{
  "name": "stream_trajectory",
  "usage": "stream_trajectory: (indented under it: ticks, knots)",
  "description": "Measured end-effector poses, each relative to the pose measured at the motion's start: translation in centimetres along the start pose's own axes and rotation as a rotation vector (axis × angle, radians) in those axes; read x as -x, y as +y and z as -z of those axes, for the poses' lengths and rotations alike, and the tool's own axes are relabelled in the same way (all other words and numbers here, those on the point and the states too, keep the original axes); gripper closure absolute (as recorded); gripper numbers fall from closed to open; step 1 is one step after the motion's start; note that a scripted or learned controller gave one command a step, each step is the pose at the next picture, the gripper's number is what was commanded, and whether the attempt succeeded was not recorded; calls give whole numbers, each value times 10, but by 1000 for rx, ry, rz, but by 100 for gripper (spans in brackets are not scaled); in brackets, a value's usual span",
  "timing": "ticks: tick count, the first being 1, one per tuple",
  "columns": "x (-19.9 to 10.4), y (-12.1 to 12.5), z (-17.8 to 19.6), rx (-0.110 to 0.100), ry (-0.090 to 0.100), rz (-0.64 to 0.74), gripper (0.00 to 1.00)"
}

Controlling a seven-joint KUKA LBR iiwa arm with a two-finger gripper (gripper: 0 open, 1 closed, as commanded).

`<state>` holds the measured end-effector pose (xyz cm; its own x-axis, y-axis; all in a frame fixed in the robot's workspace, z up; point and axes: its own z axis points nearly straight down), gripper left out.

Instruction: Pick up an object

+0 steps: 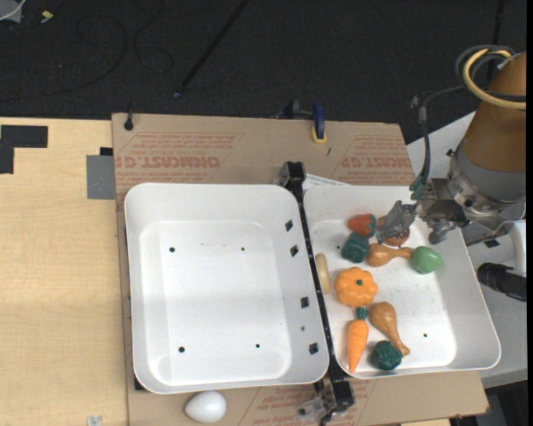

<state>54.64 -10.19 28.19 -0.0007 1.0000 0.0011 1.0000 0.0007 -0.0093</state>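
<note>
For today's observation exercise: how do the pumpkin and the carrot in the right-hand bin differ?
The pumpkin is round and squat; the carrot is long and tapers to a point. The pumpkin sits mid-bin, the carrot nearer the bin's front edge. The pumpkin's stem is small and dark; the carrot has a green top. Both are orange toy foods.

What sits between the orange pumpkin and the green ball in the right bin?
In the camera view, a tan drumstick-shaped piece lies between the pumpkin and the green ball.
</note>
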Motion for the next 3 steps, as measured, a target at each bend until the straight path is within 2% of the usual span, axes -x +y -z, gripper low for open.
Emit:
stream_trajectory:
  ticks: [1,2,3]
  knots:
    - [-38,-10,-105,-11,3,2,0]
    - [-14,-15,-200,2,-3,-5,0]
    - [18,19,-197,4,1,-1,0]
